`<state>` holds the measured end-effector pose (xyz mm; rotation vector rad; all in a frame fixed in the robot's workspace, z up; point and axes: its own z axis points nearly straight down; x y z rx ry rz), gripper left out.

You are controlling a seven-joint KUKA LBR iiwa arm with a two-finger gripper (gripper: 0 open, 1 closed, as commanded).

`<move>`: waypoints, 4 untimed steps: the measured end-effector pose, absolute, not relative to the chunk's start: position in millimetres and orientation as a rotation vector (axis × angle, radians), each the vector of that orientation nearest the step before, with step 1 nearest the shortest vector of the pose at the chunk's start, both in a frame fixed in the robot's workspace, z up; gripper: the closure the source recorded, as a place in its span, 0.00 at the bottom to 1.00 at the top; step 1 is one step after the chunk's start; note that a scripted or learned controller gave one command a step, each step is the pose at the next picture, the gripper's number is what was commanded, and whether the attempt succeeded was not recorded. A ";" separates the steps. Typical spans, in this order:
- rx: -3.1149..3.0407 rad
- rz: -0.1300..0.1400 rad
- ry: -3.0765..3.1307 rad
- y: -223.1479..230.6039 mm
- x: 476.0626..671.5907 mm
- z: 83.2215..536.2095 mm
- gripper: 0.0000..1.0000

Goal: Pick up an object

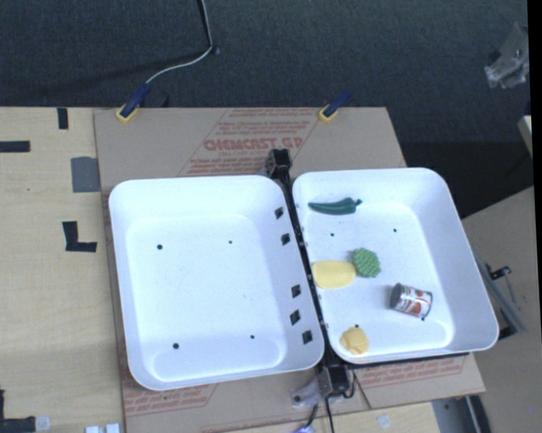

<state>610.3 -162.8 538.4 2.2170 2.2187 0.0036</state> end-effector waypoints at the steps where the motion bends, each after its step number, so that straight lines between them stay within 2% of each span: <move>1: 2.220 0.000 2.225 -136.7 524.9 524.6 1.00; 2: 2.231 -0.014 2.232 -103.5 480.5 391.0 1.00; 3: 2.208 0.015 2.213 -108.1 487.3 543.7 1.00; 4: 2.229 -0.017 2.233 -84.6 482.3 386.8 1.00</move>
